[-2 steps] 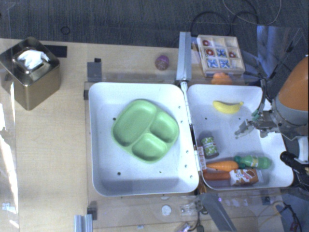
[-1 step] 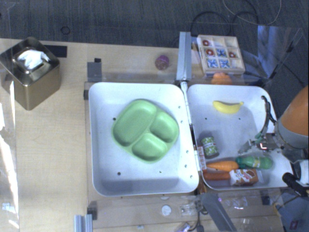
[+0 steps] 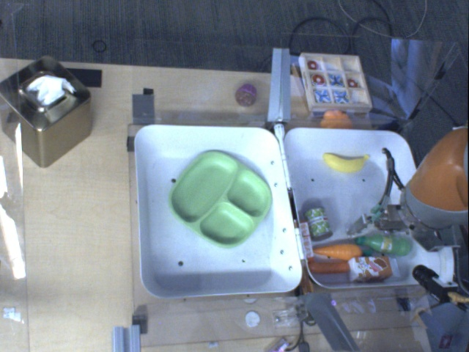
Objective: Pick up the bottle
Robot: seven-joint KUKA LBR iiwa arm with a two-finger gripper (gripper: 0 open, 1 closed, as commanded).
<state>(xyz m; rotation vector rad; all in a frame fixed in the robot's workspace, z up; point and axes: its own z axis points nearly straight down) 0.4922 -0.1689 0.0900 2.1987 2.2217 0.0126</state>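
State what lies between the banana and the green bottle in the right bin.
In the camera view, bare white bin floor separates the banana from the green bottle; the small can sits off to the left.

The arm (image 3: 440, 189) is cut off by the right edge. The gripper (image 3: 381, 222) is too small and cluttered to read. It covers part of the bottle (image 3: 387, 245). The can (image 3: 318, 222) label is too small to read. The orange thing (image 3: 336, 119) behind the right bin (image 3: 344, 189) is half hidden by its rim.
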